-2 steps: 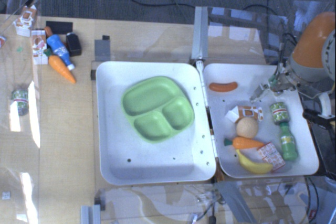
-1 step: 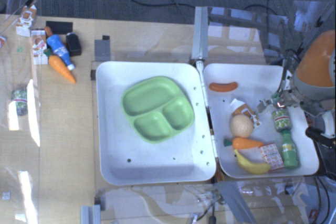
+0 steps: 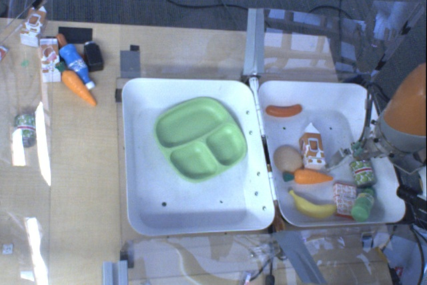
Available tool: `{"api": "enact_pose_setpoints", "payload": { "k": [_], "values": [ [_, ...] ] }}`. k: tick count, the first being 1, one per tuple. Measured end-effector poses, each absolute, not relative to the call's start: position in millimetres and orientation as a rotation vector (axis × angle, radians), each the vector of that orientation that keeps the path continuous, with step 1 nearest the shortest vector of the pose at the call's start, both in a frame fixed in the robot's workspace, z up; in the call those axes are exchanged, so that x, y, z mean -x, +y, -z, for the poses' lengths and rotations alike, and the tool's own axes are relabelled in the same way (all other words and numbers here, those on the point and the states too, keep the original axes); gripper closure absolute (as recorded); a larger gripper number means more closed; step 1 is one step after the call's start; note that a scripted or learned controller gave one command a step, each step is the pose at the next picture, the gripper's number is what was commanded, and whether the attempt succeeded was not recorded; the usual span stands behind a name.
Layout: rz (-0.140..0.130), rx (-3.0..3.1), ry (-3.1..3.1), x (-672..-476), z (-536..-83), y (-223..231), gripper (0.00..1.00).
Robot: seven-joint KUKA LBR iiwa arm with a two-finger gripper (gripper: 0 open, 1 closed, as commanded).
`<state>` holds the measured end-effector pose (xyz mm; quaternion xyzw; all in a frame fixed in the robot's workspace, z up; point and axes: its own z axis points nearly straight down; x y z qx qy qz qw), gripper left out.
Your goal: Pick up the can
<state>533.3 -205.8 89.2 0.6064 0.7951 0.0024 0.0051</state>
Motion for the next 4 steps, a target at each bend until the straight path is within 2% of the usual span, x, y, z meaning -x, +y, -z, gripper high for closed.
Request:
{"api": "enact_pose_setpoints", "payload": {
  "k": [1,2,3,4],
  "values": [
    [-0.010,-1.918,2.471,-496.5,-89.5,-205.9,0.00],
    [-0.011,-1.905,2.477,-492.9,-89.6,-205.7,0.00],
    [-0.005,-1.901,2.491,-489.3,-195.8,-205.5,0.00],
    [-0.009,-1.873,2.503,-491.8,-89.2,-206.0,0.00]
  ]
}}
